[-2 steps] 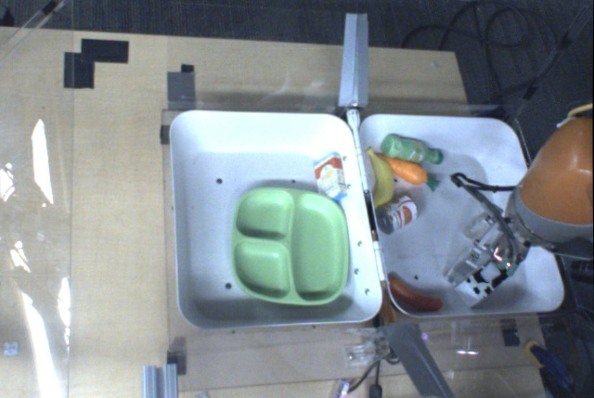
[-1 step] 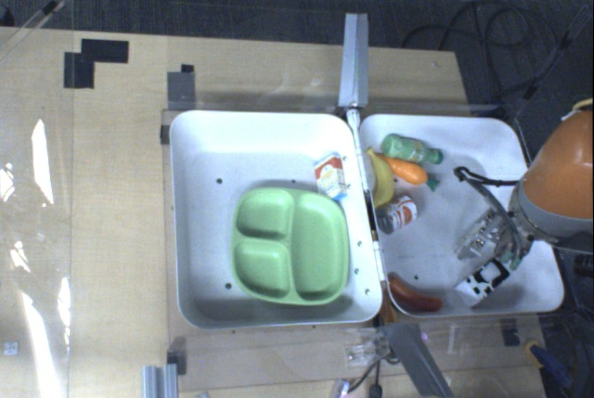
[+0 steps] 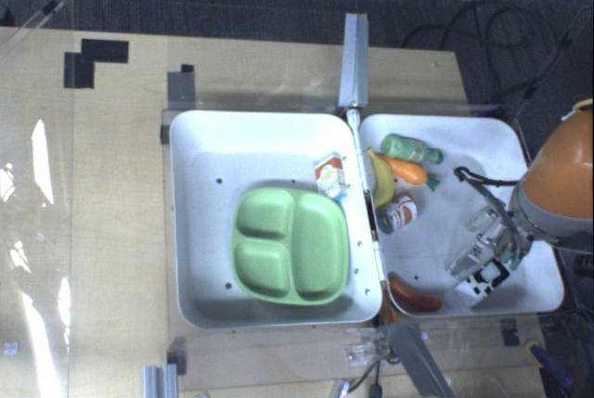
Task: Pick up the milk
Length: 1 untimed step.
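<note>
Milk: small carton [image 3: 330, 175] lies in the left bin [image 3: 200, 146], against the divider, just above the green plate [image 3: 291, 245].
Pincer: [image 3: 483, 257] over the right bin [image 3: 520, 146], well apart from it; grip state cannot be told.
Progress: pick not yet made; reach and grasp remain.

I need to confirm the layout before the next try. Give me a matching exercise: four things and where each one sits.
Things:
1. milk carton
2. green divided plate
3. green bottle
4. red sausage

Places:
A. right bin, near edge
B. left bin, middle
C. right bin, far side
D. left bin, by the divider

Pairs: 1-D, 2-B, 3-C, 4-A
</note>
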{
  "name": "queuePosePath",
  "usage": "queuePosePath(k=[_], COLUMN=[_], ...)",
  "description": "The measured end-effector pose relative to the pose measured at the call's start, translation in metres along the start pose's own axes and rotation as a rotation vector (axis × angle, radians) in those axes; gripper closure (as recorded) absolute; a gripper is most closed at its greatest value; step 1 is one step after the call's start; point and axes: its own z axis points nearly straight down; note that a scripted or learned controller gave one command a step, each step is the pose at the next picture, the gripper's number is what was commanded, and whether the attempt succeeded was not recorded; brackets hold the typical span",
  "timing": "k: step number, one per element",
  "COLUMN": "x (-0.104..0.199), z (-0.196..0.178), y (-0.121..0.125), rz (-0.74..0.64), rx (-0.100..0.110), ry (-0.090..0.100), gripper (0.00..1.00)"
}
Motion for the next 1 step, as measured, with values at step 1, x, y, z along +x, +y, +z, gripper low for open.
queuePosePath(k=[1], x=[-0.0028], z=[-0.012], y=[0.0022], rz=[0.0], rx=[-0.006], ry=[-0.009], gripper=[1.0])
